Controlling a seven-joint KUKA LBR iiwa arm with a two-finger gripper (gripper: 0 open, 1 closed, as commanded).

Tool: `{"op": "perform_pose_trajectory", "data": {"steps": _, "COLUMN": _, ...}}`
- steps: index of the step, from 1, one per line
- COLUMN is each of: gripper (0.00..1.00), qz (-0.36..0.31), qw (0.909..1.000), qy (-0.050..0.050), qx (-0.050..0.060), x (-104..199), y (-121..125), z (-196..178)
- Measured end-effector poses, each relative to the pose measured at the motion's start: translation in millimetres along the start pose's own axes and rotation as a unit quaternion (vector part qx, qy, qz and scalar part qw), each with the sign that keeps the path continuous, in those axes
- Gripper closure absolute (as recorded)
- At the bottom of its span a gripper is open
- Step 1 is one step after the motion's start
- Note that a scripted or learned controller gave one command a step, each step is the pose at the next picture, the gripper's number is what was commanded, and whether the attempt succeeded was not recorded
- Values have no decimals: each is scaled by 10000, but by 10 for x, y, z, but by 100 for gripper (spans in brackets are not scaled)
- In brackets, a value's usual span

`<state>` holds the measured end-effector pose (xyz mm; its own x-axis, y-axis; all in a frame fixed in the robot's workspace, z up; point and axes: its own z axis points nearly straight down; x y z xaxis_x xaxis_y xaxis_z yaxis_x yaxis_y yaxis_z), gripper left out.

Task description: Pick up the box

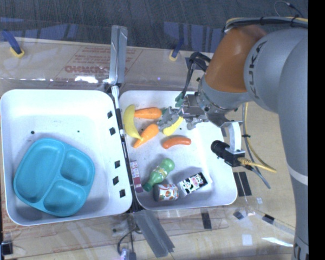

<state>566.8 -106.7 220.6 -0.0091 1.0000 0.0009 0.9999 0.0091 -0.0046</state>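
Arm reaches in from the right over the far side of the right bin, its claw low among the play food and closed on a small yellow piece, not the box. Box lies at the bin's near edge, just right of a can and near a green bottle. A good pick would, I judge, drop the yellow piece, come near, and straddle the box's short sides clear of the can.
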Motion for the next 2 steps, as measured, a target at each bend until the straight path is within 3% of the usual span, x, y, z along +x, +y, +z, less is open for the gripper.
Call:
{"op": "perform_pose_trajectory", "data": {"steps": 1, "gripper": 0, "qz": -2065, "qw": 9784, "qy": 1, "qx": -4, "x": -328, "y": -582, "z": 915}}
{"op": "perform_pose_trajectory", "data": {"steps": 2, "gripper": 0, "qz": -1453, "qw": 9894, "qy": -7, "qx": -15, "x": 1008, "y": -380, "z": 291}}
